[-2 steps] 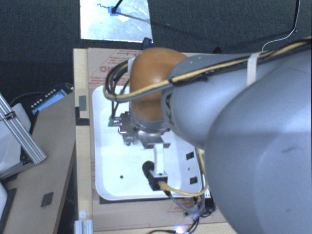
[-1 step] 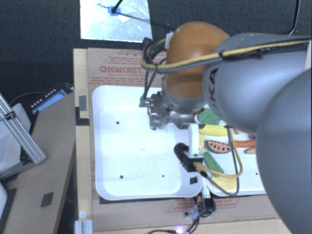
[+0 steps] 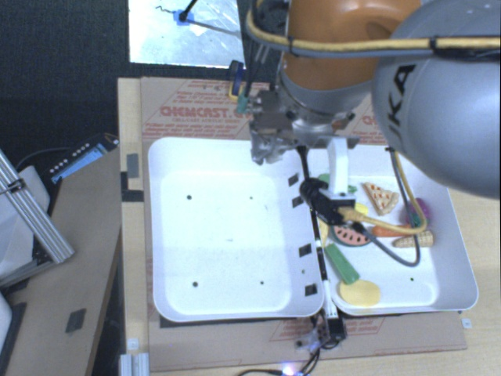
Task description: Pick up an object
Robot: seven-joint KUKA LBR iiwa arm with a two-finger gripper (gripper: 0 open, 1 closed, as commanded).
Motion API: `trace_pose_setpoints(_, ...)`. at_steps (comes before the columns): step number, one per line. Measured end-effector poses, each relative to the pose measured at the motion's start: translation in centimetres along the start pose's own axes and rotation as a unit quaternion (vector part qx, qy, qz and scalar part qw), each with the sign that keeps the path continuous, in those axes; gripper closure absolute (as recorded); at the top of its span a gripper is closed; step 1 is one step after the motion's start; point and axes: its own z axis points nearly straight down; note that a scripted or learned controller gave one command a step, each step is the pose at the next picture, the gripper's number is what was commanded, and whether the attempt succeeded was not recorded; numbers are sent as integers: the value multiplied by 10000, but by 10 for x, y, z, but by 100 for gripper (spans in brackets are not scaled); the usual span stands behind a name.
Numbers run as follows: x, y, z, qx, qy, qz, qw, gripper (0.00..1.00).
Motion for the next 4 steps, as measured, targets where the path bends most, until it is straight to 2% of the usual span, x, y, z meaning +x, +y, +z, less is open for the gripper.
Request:
trace_pose_setpoints(1,-11,105,-21,2,-17,20,10000,100)
trace_pose_setpoints(2,-28,123,-85,15,-13,18,10000,100)
trace_pose_setpoints(3,-32,132,-135,35,-17,4,10000,100)
trace_pose_setpoints(4,-6,47,-152,59,-6,-19,10000,100)
